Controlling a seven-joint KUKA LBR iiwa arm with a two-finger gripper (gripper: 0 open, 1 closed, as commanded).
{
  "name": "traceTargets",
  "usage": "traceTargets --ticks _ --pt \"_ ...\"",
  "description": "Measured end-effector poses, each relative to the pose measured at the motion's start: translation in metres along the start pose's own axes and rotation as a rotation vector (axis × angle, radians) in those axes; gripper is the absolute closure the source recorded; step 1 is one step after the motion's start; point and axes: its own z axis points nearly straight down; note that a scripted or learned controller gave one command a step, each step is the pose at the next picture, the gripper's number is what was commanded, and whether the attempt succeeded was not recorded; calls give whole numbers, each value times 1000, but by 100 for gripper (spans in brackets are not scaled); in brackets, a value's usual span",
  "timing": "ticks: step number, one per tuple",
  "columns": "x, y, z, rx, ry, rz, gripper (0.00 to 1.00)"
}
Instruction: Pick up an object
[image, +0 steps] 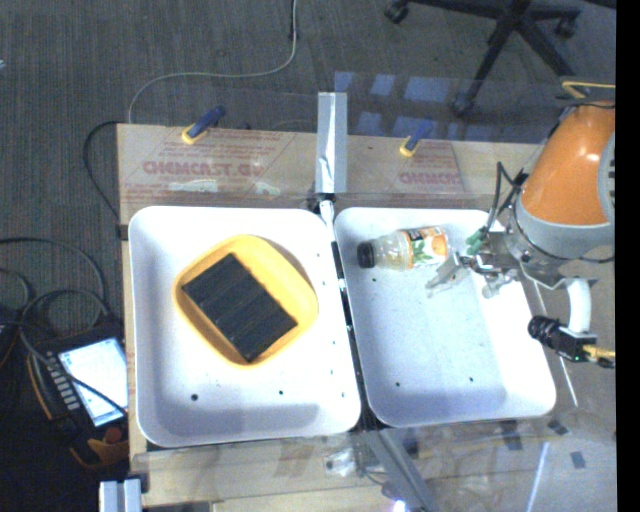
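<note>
Right bin (450, 400): we see the tool (470, 272), fingers spread open, empty, clear plastic bottle (405, 249) lying crosswise just left.

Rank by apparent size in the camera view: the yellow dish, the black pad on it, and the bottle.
1. Yellow dish, largest.
2. Black ribbed pad, lying inside the dish's outline.
3. Bottle, lying on its side in the right bin, smallest.
</note>
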Motion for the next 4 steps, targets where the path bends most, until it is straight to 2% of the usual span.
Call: traceTargets --ticks 1,2,3,4 --pt "-15 56 21 0 -1 100 0" --pt "4 102 76 -1 -5 108 0" --pt "-1 -13 102 1 0 128 0" --pt "-6 -16 121 -13 -2 17 0"
